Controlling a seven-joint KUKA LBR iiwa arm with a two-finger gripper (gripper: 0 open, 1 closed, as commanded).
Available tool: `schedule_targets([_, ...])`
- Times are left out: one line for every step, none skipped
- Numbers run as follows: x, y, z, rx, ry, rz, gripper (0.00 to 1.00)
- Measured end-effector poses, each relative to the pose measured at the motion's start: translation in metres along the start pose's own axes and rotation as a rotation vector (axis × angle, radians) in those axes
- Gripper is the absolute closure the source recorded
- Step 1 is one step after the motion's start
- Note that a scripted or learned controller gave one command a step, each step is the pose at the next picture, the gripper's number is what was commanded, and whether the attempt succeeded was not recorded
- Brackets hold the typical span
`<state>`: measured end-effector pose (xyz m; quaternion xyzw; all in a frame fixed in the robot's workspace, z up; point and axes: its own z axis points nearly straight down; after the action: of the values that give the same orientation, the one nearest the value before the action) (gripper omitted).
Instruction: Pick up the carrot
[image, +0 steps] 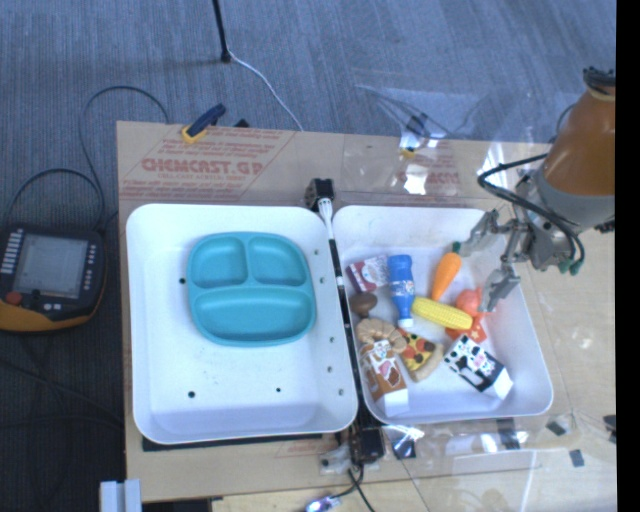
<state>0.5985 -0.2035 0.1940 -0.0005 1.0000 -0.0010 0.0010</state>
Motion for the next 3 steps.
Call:
schedule_targets([-0.04,0.001,0.102,0.005,-0.014,0.013,0.0])
schedule_targets([-0.043,0.002,0.09,0.009,-0.021,0.012,1.0])
schedule_targets([0.022,0.034,0.102,0.004,-0.012,-0.388,1.0])
